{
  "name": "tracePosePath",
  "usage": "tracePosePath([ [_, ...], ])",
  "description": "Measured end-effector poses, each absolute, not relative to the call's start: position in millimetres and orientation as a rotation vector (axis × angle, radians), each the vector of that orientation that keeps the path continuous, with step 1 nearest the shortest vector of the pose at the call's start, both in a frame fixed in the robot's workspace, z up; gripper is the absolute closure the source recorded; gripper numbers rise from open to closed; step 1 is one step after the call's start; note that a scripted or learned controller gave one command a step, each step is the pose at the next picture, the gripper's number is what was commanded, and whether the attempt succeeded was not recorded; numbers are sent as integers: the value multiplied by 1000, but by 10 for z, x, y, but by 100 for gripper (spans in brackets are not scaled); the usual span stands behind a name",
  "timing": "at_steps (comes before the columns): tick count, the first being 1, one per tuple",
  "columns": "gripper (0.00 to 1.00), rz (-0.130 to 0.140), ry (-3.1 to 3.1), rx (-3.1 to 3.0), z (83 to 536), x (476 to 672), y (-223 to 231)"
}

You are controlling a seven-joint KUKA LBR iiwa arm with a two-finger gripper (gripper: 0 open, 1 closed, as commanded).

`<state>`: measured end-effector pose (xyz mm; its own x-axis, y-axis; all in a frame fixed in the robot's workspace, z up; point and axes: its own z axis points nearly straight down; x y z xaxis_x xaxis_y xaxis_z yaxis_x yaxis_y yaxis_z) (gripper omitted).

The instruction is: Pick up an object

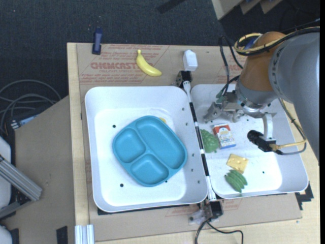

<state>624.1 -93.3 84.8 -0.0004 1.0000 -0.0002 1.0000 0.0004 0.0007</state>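
While legible, "CHEMCAST" lettering [112, 66] beside banana [147, 65]

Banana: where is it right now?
The banana lies outside both bins, on the cardboard along the far edge of the bench, just beyond the left bin that holds the blue tray.

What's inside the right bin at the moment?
In the right bin: a small red-and-white carton, a green leafy piece, a yellow wedge, a green pod. The gripper covers the bin's upper part.
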Motion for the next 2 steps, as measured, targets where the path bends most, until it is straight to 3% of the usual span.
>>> tracePosePath([
  [1,0,-1,2222,2224,844,5917,-929],
  [2,0,1,2221,2220,847,6112,-930],
])
